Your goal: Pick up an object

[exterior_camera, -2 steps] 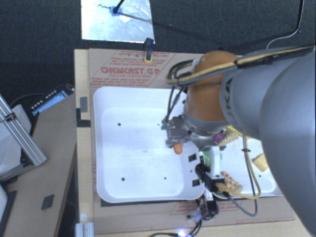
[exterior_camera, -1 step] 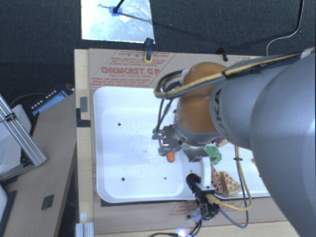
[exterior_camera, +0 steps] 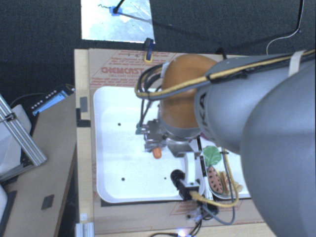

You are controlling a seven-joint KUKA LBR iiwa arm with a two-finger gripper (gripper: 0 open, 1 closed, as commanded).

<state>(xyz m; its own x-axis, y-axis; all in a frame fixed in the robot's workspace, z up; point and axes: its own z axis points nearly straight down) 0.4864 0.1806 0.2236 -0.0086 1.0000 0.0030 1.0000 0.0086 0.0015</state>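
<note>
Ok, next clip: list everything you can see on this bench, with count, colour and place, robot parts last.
white bin: one, white, on the left; its floor shows small dark dots.
second white bin: one, white, on the right, mostly hidden under the arm.
small orange object: one, orange, in the left bin just under the gripper.
green leaf-shaped item: one, green, in the right bin.
watermelon-slice item: one, red with dark seeds, in the right bin near its front.
cardboard sheet: one, brown with red print, beneath the bins.
arm: one, grey with orange band, entering from the right.
gripper: one, metal, over the left bin.

A small orange object (exterior_camera: pixel 157 153), rounded, sits in the left bin (exterior_camera: pixel 113 147) directly beneath the tool (exterior_camera: pixel 152 143), seemingly touching its tip.
</note>
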